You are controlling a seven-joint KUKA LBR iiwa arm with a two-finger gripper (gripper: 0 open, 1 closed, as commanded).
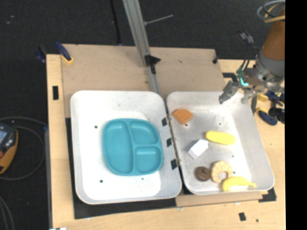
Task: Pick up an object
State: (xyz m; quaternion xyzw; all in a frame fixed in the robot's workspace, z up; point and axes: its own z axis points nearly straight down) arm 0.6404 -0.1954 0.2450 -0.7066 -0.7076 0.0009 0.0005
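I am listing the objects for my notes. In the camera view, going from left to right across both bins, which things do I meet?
teal divided plate → orange waffle-like piece → white block → brown round piece → yellow oblong piece → gripper above the right bin's far corner.

The robot arm (273,42) has an orange-brown band, and under it sits a round grey metal wrist. Thin dark cables loop out beside the wrist, and a pale cable curls over the top of the arm. The gripper (238,93) is grey, with a small blue-green light and two short grey fingers (227,94).
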